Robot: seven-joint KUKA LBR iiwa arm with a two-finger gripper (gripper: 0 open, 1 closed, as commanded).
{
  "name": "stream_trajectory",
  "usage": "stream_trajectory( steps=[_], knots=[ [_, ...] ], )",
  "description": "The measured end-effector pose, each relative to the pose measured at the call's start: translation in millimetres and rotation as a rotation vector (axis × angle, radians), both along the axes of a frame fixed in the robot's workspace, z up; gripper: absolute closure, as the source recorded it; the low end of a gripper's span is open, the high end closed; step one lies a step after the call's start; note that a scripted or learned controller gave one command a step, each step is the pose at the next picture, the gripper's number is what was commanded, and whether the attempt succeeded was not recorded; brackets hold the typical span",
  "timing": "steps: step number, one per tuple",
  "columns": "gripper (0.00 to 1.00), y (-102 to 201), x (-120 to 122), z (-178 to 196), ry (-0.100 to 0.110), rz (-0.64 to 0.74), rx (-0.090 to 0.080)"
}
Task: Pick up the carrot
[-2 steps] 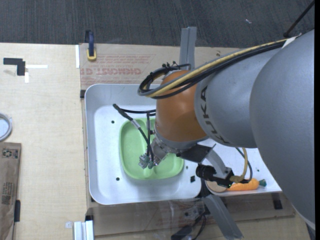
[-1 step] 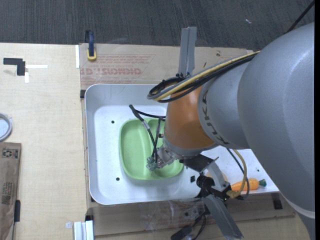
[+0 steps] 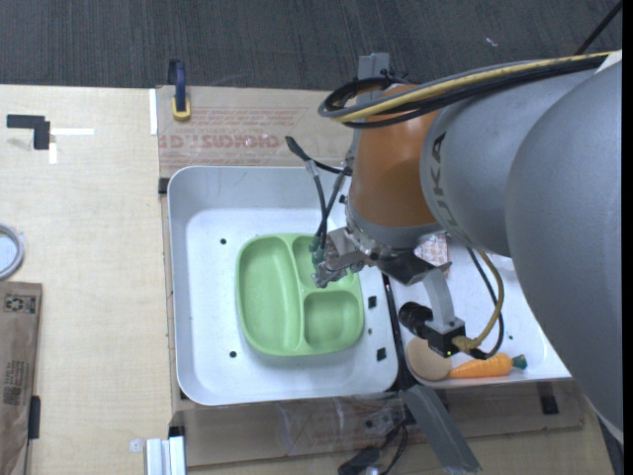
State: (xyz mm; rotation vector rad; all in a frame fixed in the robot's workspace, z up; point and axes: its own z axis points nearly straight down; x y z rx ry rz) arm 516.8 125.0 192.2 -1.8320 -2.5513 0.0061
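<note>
1. The big grey KUKA arm [image 3: 534,196] comes in from the right and covers most of the right-hand bin, with the orange band [image 3: 391,171] sitting above the divide between the two bins.
2. The gripper [image 3: 326,265] hangs over the left white bin [image 3: 198,295], right at the upper right edge of a green divided plate [image 3: 297,295]. Honestly can't tell if the jaws are open or closed; the tip is just a small dark and metallic clump from this angle, and I see nothing between the fingers.
3. The green plate has three compartments: one long one on the left and two smaller ones on the right. The gripper tip is over the upper small one, or its rim, hard to say which.
4. The carrot [image 3: 483,367] is in the right bin [image 3: 539,349], down at the near edge, lying roughly flat with its green stub pointing right. It's well apart from the gripper.
5. Just beside the carrot's left end there's a tan, rounded thing [image 3: 427,362], maybe an egg or a potato, too hidden to call.
6. A black cable [image 3: 490,305] loops down from the wrist near the carrot.
7. A blue-and-yellow clamp [image 3: 178,89] sits on the cardboard behind the left bin.
</note>
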Motion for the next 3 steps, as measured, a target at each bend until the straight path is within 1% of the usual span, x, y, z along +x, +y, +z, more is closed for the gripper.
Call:
stream_trajectory(
  steps=[3],
  knots=[
    [1.00, -3.4, 0.4, 23.3, 0.009, 0.003, -0.008]
  ],
)
